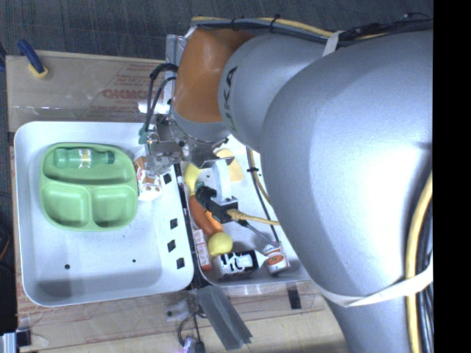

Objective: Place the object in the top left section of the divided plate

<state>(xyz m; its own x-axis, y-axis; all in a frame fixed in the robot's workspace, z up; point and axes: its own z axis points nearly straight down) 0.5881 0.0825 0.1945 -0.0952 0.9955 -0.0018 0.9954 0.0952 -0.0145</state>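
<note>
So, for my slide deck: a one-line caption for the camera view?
KUKA arm reaches over two white bins; green divided plate sits in the left bin.

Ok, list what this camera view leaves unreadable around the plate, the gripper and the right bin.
- Gripper: its fingertips are lost in wrist hardware and cables.
- Right bin: the arm hides most of it.
- Green divided plate: something green lies in its largest section, too blurred to name.
- Small bottles: labels too small to read.
</note>
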